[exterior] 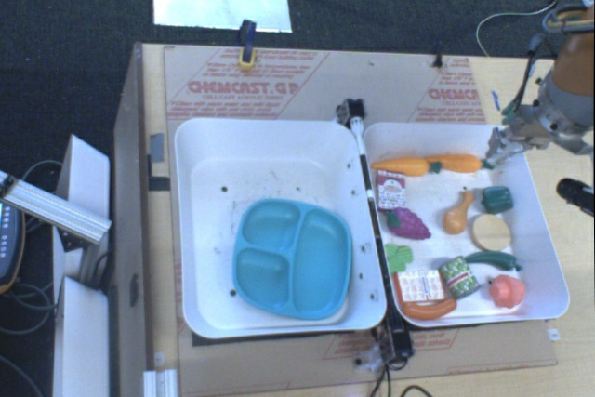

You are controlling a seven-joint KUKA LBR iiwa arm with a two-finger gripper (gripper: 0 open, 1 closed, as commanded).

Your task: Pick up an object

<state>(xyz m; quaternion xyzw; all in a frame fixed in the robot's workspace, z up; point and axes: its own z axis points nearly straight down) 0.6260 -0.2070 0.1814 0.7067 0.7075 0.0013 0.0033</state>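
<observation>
The right bin [548, 267] holds several toy foods. Two orange carrots [429, 165] lie end to end along its far side. Below them are a red and white carton [391, 191], purple grapes [407, 221], a tan drumstick-like piece [456, 212] and a dark green piece [496, 198]. Nearer the front lie a green can [458, 276], a pink round fruit [507, 291] and an orange sausage [428, 310]. My gripper [497, 149] hangs over the bin's far right corner, just right of the carrots, with nothing visibly in it.
A blue divided plate [293, 258] lies in the left bin [200, 200]. A beige ring [490, 231], a green bean [493, 261], a green leaf [398, 256] and a red and white box [420, 285] also lie in the right bin. The grey arm [567, 98] enters from the right.
</observation>
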